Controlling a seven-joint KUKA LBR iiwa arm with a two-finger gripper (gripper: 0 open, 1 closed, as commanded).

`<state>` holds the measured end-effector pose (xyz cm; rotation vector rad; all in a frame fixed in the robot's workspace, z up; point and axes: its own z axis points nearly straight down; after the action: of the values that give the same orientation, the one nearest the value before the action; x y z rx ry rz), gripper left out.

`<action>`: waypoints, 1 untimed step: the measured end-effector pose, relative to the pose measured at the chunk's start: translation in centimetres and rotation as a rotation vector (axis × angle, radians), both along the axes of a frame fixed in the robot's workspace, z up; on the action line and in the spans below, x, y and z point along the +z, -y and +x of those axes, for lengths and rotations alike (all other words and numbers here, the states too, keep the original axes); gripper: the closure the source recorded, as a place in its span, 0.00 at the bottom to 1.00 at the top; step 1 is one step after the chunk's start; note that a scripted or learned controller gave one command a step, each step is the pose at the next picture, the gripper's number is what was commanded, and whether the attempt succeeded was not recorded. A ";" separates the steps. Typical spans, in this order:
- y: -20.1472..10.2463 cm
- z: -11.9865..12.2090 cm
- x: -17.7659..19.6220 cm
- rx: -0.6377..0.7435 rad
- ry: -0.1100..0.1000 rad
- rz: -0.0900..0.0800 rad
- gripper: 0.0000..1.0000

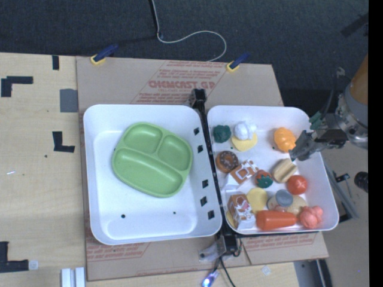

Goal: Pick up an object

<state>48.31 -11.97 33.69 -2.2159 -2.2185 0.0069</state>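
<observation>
Left white bin (99,178) carries a green sectioned plastic plate (152,159), lying flat. Right white bin (331,196) is crowded with toy food: an orange rounded piece (285,139), a tan bread-like roll (283,170), a red tomato-like ball (297,185), a long orange carrot-shaped piece (276,220), a brown doughnut (227,160). The dark gripper (301,149) hangs at the right bin's right edge, just beside the orange rounded piece; nothing visible between its fingers, and how far they're parted I cannot tell.

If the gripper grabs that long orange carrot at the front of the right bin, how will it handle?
The carrot looks smooth and glossy, so probably slippery. Its rounded, tapered shape suggests it may roll or pivot if pinched off-centre. It looks like toy plastic, so likely light and stiff.
</observation>
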 end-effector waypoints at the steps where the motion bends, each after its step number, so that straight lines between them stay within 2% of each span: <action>1: -5.2 0.0 -6.4 0.004 -0.001 0.001 1.00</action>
<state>48.28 -6.81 27.31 -2.2103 -2.2216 0.0072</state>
